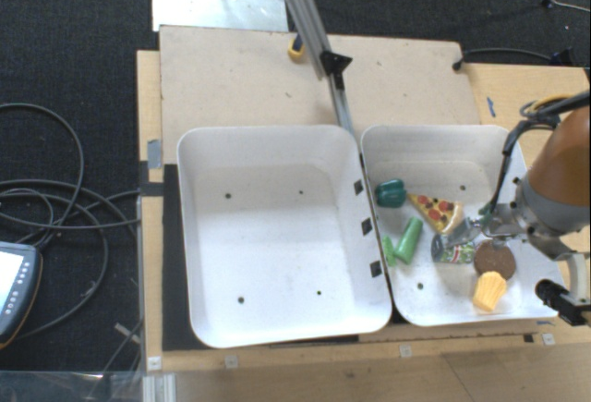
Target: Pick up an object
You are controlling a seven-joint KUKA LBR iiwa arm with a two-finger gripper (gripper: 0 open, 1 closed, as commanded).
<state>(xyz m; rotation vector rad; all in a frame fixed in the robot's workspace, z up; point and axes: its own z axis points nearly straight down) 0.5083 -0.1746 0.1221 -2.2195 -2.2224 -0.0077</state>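
Gripper (473,234) low in right bin (434,143) (grip state unreadable), touching crumpled wrapper (452,251); brown disc (495,259) beside.

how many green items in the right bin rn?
2: a teal block near the bin's left wall, and a green cylinder just below it. The gripper might hide more.

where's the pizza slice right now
The pizza slice lies in the right bin, near its middle, right of the teal block and up-right of the green stick; the gripper is just to its right.
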